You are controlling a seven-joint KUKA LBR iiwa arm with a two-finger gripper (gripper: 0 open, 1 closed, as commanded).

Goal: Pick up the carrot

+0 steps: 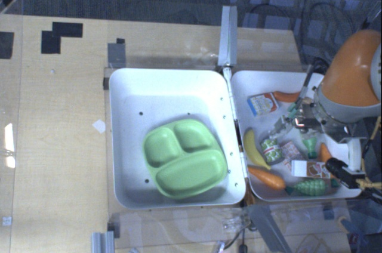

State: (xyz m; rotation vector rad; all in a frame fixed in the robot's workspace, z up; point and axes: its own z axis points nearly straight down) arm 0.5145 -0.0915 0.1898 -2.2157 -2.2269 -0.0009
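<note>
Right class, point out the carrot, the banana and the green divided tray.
carrot (pixel 267 177), camera view, middle of its orange body.
banana (pixel 253 149), camera view, middle of its curve.
green divided tray (pixel 190 170), camera view, largest compartment's floor.

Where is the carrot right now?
The carrot lies in the right bin, near its front-left corner, just below the banana and left of the green corn-like toy.

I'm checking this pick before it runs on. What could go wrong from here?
1. The carrot lies at the right bin's near edge, touching the banana, so a grasp may nudge or catch the banana.
2. The gripper hovers over clutter farther back, near another orange item; it might descend on the wrong thing.
</note>
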